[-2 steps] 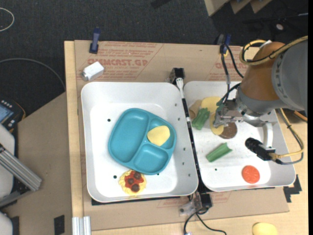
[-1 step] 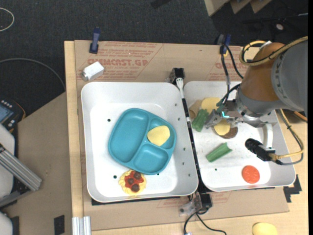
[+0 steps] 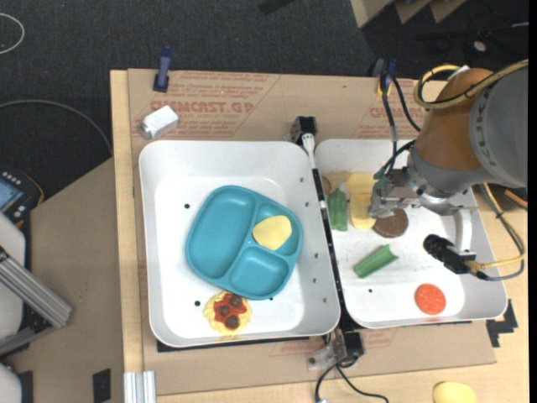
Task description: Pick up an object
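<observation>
the gripper is low in the right bin, down among a brown disc, a pale yellow block and a yellow piece just to its left. whether it is apart, together or clamped on anything cannot be told from this angle. beside these, an upright green piece stands against the bin's left wall, a second green piece lies tilted nearer the front, and an orange-red disc sits at the front right. the left bin holds a teal divided plate with a yellow oval in its right compartment, and a small pizza toy by the plate's front edge. the cardboard under the bins carries red print, partly readable as "mcast.g"; the rest is too faint.
</observation>
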`<state>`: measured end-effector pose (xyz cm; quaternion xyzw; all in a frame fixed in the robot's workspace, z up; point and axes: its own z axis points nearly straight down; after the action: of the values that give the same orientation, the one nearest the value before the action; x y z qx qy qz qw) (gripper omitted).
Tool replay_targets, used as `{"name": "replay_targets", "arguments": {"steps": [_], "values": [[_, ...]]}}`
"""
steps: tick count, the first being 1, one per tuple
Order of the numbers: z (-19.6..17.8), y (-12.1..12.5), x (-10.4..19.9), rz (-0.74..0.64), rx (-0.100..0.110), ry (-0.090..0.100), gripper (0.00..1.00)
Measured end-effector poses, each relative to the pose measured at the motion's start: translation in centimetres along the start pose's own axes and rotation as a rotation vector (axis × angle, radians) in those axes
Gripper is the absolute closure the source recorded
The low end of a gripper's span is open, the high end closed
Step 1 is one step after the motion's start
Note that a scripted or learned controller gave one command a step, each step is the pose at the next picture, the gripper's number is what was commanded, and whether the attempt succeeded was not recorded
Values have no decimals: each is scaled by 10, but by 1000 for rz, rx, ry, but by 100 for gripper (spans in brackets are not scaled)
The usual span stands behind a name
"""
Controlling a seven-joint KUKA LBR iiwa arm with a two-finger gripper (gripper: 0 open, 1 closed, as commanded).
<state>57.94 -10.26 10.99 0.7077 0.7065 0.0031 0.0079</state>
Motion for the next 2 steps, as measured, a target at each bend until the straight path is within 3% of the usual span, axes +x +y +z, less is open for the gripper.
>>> {"name": "replay_targets", "arguments": {"steps": [2], "values": [[-20,1,0,2,-4,-1,100]]}}
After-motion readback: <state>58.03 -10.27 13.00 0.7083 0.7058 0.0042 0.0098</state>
